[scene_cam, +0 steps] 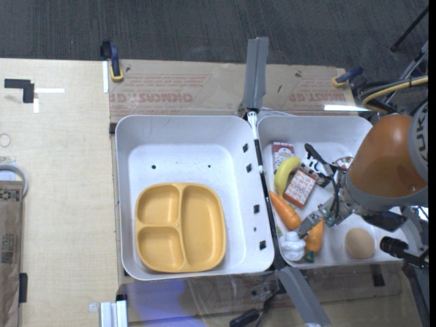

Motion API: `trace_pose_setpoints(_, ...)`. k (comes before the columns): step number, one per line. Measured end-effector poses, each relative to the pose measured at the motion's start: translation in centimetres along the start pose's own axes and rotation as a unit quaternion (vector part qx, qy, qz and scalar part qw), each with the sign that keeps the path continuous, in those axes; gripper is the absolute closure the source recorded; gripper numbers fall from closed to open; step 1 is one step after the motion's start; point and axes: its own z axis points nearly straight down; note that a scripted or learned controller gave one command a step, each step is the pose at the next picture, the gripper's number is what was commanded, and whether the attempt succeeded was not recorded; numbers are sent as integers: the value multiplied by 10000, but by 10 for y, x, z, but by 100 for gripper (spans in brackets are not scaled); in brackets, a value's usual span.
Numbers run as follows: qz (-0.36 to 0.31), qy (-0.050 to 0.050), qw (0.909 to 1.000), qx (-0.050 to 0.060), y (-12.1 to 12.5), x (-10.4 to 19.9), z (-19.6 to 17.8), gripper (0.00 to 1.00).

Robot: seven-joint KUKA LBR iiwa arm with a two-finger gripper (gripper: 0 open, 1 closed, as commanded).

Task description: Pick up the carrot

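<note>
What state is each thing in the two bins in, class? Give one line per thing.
Divided yellow plate: flat in the left bin, nothing on it.
Banana: lying in the right bin, partly over a red packet.
Small box: tilted, against the banana.
Larger carrot: lying aslant, not gripped.
Smaller carrot: at the gripper; grip unclear.
Egg: lying apart, untouched.

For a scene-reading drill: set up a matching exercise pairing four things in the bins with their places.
Things:
1. divided yellow plate
2. banana
3. egg
4. carrot

Places:
A. near right corner of the right bin
B. left bin
C. right bin, just below the banana
D. right bin, beside the red packet

Pairs: 1-B, 2-D, 3-A, 4-C
</note>
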Motion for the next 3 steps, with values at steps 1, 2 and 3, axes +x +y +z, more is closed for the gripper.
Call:
trace_pose_setpoints(1, 24, 1, 10000, -6, 0, -1, -9, 100)
trace_pose_setpoints(2, 1734, -7, 9849, 8, 92, 0, -118, 100)
trace_pose_setpoints(3, 1724, -11, 9850, 25, 92, 0, -125, 100)
